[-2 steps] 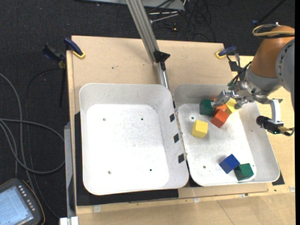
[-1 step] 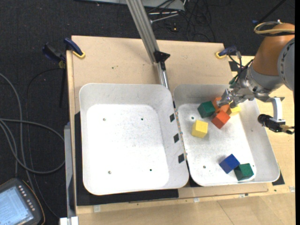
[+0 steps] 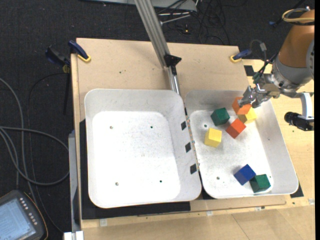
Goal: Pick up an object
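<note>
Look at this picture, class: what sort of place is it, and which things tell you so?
Probably a robotics lab or test bench. A robot arm reaches over two white bins on a clamped wooden board, coloured blocks lie in one bin, and cables trail across the floor.

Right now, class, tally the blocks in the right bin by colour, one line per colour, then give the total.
Green: 2, one upper, one at the near corner
Yellow: 2, one mid-bin, one by the gripper
Orange: 2, one mid-bin, one under the gripper
Blue: 1
Total: 7
</note>
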Tool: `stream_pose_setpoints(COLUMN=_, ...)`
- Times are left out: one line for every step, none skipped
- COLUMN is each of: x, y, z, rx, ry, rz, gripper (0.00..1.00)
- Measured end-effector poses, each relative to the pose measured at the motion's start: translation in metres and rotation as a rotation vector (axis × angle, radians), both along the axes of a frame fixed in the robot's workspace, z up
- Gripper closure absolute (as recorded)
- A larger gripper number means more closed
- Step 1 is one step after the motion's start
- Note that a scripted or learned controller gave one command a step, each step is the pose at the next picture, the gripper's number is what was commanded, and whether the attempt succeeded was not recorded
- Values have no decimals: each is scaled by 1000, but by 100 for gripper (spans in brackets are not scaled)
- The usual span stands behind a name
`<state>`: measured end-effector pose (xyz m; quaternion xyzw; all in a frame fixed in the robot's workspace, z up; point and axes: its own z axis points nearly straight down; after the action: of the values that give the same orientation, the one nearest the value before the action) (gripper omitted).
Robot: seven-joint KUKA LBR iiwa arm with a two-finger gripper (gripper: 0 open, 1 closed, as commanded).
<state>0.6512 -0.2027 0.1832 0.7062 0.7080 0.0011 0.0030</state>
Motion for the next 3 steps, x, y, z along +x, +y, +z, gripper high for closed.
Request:
stream_pose_setpoints(x=2, y=0, z=54, rx=0, ry=-2, rz=0, gripper=100)
stream_pose_setpoints(x=3, y=0, z=80, rx=1, ry=2, rz=0, gripper=100)
stream_pose_setpoints(x=-7, y=49, z=66, rx=4, ry=9, rz=4, gripper=100)
